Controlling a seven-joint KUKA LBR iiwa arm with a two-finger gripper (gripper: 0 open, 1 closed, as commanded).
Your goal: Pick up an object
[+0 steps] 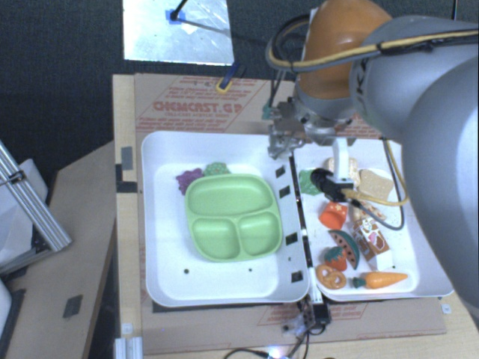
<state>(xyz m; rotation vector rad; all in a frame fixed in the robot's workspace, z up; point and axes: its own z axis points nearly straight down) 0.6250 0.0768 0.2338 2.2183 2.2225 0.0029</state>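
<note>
My gripper hangs over the far end of the wall between the two bins, under the orange-banded wrist. Nothing shows in its grasp. The right bin holds several toy foods: a carrot, a round tomato slice, a watermelon wedge, a red pepper piece, a slice of bread and a green leafy piece. The arm hides the bin's far right part.
In the left bin lies a green divided plate. Purple grapes and a small green vegetable sit just behind it. Cardboard lies under both bins, and a shiny sheet lies at the back.
</note>
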